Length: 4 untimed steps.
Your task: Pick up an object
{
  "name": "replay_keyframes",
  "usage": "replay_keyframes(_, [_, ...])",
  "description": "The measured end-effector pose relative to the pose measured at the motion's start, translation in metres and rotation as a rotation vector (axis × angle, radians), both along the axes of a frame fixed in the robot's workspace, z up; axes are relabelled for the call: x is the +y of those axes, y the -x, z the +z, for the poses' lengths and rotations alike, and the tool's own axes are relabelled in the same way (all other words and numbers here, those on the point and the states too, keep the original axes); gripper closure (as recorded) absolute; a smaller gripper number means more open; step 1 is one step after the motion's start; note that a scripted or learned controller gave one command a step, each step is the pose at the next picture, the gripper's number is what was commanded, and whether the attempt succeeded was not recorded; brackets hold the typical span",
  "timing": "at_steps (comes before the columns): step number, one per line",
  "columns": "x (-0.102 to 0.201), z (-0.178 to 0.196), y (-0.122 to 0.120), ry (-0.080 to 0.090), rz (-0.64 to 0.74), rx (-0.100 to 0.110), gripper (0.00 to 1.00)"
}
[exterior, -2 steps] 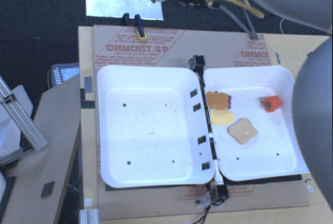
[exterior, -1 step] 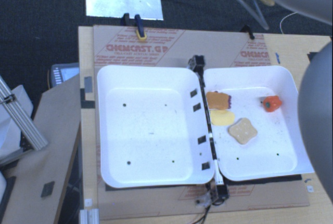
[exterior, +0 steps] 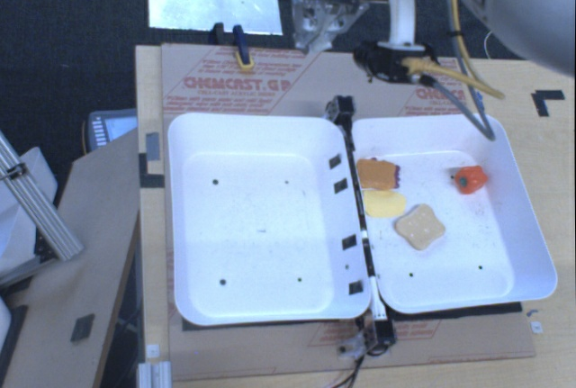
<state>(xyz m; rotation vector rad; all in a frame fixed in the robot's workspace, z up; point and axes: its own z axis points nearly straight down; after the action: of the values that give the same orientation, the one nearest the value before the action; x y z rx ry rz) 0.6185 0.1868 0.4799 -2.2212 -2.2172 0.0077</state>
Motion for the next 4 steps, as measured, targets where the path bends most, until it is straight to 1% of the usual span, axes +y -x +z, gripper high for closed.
replay_keyframes(1, [0.050, -0.023, -0.022, -0.003, 0.008, -0.008, 1.00])
replay_keyframes(2, [0.047, 0.061, -0.044, -0.005, 0.008, -0.017, 1.00])
replay_keyframes(3, [0.047, 0.056, -0.043, -0.002, 0.007, -0.008, 0.00])
replay_keyframes(4, [0.048, 0.068, -0.043, -0.004, 0.010, -0.011, 1.00])
